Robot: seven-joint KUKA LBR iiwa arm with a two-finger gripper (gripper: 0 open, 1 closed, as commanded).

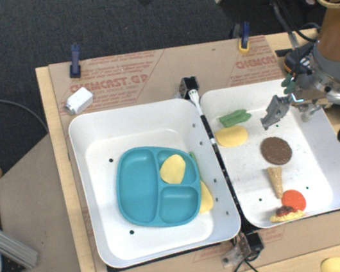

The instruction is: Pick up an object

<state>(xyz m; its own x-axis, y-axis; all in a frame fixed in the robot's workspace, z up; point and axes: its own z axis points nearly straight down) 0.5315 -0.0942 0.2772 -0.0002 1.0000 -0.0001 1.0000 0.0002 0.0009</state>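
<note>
Currently, approach step: end effector (281, 110), fingers spread and gripping nothing, hangs over the right bin (327, 156) beside the green piece (234, 117), yellow piece (231, 136) and brown disc (277, 150); next move calls for descent onto one, then closing.

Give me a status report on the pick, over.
Claw open, above the right bin, holding nothing. Green piece and yellow piece lie to its left, untouched. Nothing between them and the claw.

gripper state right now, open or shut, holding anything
Gripper: above the right bin, nothing visible between its tips; open or shut cannot be told.
</note>
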